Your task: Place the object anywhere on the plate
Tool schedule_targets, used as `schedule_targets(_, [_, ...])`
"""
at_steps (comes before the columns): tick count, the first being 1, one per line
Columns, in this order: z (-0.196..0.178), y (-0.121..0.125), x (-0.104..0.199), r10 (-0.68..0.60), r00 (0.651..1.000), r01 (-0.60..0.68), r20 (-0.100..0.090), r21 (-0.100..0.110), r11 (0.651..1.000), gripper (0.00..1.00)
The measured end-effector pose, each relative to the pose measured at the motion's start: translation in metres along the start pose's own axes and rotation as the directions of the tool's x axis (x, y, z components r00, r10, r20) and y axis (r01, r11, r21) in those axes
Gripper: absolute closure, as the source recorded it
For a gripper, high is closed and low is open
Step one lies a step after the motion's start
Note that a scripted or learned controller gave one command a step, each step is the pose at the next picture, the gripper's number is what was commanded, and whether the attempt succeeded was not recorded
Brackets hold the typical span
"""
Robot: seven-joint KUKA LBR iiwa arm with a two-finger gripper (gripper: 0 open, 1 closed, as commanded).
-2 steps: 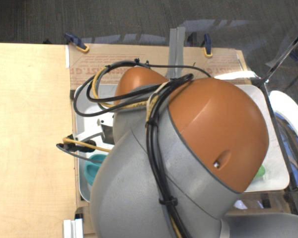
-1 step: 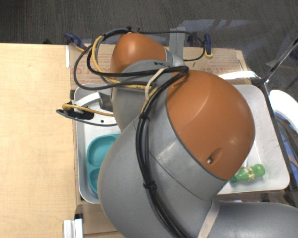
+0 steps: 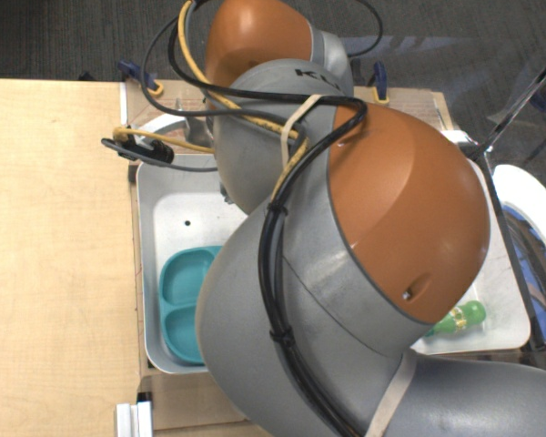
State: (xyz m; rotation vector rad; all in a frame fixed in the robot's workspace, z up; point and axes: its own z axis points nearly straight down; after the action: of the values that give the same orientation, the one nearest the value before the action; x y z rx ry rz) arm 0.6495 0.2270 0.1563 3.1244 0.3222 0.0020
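Note:
A teal two-part plate lies in the left white bin, near its front left corner; the arm covers the plate's right side. A green object pokes out from under the arm at the front of the right bin. The big grey and orange arm hangs over the middle of both bins and hides most of their floors.
A light wooden board covers the bench to the left of the bins. Black and yellow cables loop around the arm's far joint. A black clip sits at the left bin's far corner.

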Motion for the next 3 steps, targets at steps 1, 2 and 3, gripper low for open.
schedule_targets(1, [0.066,0.0,-0.002,0.006,1.0,-0.006,0.005,-0.002,1.0,1.0])
schedule_targets(2, [-0.025,-0.001,-0.003,-0.241,0.97,0.241,0.003,-0.001,0.97,1.0])
schedule_targets(3, [0.046,-0.001,-0.001,-0.426,0.905,0.426,0.006,0.0,0.905,1.0])
